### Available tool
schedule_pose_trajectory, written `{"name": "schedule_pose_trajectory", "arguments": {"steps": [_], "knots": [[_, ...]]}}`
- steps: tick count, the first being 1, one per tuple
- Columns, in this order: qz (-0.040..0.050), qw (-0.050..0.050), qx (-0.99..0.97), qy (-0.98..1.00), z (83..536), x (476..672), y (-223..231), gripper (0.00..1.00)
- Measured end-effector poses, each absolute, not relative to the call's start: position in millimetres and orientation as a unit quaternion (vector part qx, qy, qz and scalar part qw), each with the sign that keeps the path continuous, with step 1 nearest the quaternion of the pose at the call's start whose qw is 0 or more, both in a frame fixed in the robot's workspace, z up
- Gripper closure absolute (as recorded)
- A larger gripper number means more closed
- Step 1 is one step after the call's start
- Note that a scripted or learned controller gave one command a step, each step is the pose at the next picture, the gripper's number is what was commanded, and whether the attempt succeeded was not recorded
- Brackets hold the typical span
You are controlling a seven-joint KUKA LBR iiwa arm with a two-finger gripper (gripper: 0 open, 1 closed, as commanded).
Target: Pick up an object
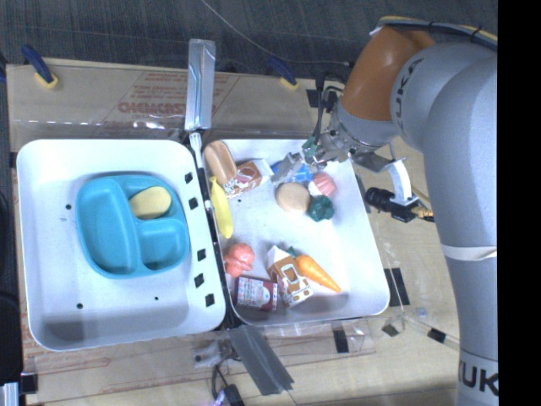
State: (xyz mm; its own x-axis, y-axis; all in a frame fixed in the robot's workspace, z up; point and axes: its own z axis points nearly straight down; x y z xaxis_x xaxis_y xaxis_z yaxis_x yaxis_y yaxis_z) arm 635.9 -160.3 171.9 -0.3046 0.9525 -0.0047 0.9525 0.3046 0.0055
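Observation:
My gripper (315, 152) reaches down into the back right corner of the right bin (372, 265), below the orange wrist band. Its tip is just above a small blue and white object (290, 171). Close by lie a beige round food toy (292, 197), a pink one (325, 184) and a dark teal piece (320, 210). Along the bin's left wall lie a bread roll (221, 161) and a yellow banana (221, 210). At the front sit a carrot (318, 273), a small carton (291, 281), a can (255, 293) and a peach (239, 258).
The left bin (42, 227) holds a blue divided plate (110, 235) with a yellow lemon-like toy (150, 201) in its upper compartment. A metal clamp (200, 83) stands at the back between the bins. The grey arm (456, 142) covers the right side.

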Motion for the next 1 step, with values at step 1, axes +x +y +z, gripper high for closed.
{"name": "schedule_pose_trajectory", "arguments": {"steps": [1], "knots": [[-0.0018, -0.002, 0.566, 0.824, 133.1, 520.7, -206.5, 0.0]]}}
